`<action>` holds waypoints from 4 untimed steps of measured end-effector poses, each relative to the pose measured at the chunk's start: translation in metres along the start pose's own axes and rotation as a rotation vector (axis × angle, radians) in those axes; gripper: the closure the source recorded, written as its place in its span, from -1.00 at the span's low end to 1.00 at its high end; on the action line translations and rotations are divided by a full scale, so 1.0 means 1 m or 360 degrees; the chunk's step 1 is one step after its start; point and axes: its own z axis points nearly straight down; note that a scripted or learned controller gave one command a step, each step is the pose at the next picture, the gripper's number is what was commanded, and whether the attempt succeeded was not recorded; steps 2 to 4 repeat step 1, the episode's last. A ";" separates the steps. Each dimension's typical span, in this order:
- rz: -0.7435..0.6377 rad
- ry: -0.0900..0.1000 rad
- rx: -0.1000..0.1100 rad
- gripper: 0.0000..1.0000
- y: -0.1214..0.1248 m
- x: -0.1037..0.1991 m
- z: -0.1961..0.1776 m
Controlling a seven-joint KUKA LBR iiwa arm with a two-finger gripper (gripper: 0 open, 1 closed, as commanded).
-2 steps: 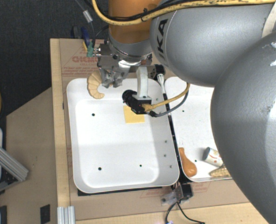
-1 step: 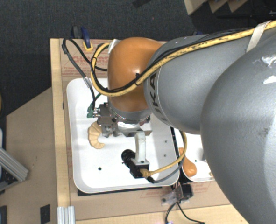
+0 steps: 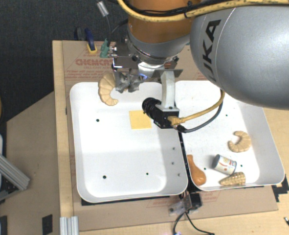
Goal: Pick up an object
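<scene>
Our pincer [image 3: 126, 83] sits low at the far edge of the left bin [image 3: 85, 146], its dark fingers just beside a croissant [image 3: 106, 90]; we cannot tell whether they are spread or closed, nor whether they touch it. The croissant lies in the bin's far left corner, close to the wall. We judge it a light toy piece, likely hard plastic or stiff foam, smooth enough to slip. We would take it across the thick middle of its curve rather than at a tapered tip, though the nearby wall may crowd one finger. It looks pale tan and crescent-shaped, with ridged segments. Nearer the middle of the same bin lies a flat yellow square [image 3: 140, 120], perhaps a cheese slice. The right bin [image 3: 261, 126] holds a second croissant [image 3: 240, 141], a small can [image 3: 225, 164], an ice-cream cone [image 3: 232, 180] and an orange drumstick-like piece [image 3: 196, 172].
</scene>
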 end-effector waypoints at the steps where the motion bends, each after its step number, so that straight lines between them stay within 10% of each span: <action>1: 0.0004 -0.0015 0.0042 1.00 -0.003 -0.001 0.083; 4: 0.0004 -0.0015 0.0042 1.00 -0.003 -0.001 0.083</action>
